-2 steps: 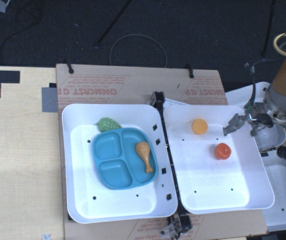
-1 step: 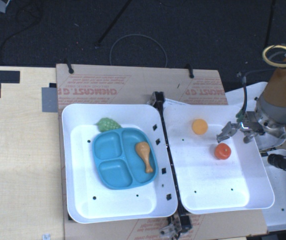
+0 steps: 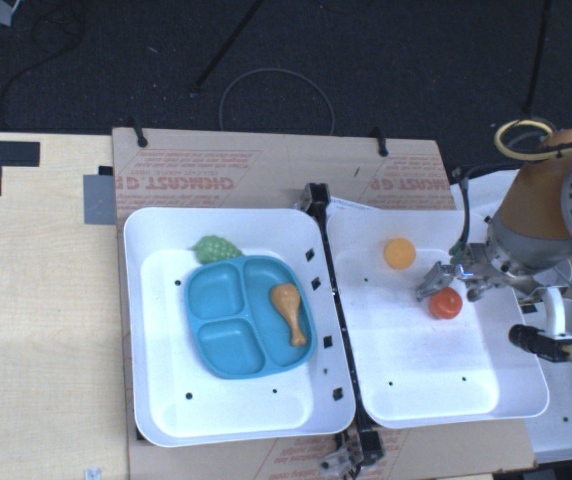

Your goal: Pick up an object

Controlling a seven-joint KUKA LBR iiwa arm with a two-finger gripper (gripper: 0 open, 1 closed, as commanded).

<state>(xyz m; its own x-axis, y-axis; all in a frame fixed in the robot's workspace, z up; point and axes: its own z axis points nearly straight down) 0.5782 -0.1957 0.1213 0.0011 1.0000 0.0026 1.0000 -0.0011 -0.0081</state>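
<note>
While the grey two-finger gripper (image 3: 450, 280) hangs low at about three o'clock in the right shallow white plastic bin (image 3: 406, 398), a small round red object (image 3: 446, 305), tomato-like, sits just beneath its metal tips and touches or nearly touches them. I cannot tell how far the fingers are spread, nor whether the red piece lies between them or merely beside them; the slant of the view hides the gap. A small orange ball (image 3: 399, 253) rests at roughly eleven o'clock from the red piece, near but apart from it.

In the left white bin (image 3: 156, 388) lies a blue three-compartment plastic tray (image 3: 228, 343), with a tan toy drumstick (image 3: 289, 311) in its three o'clock compartment and a green leafy toy (image 3: 216, 249) just off its twelve o'clock edge.

The likely target is the red piece. The risk, as I judge it, is that a round, smooth thing squirts sideways if the tips close off-centre, rolling toward six o'clock or against the bin wall. A descent that lands a tip on top would press it down rather than grip it.
</note>
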